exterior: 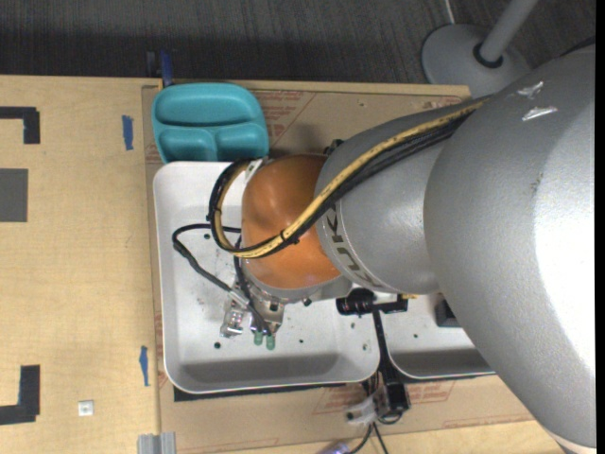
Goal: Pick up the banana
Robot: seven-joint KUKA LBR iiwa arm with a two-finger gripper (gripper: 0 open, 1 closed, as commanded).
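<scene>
My gripper [264,341] hangs low over the front middle of the left white bin [180,253], below the orange wrist band [284,225]. Its two green-tipped fingers [257,340] point down at the bin floor and stand close together, shut, with nothing visible between them. The grey arm and its wrist cover most of the left bin's middle and back, hiding whatever lies under them.
A teal divided tray [210,121] sits just behind the left bin. The right bin [444,357] is largely covered by the arm. Black cables [194,253] loop from the wrist over the left bin's floor. Cardboard [76,253] lies to the left.
</scene>
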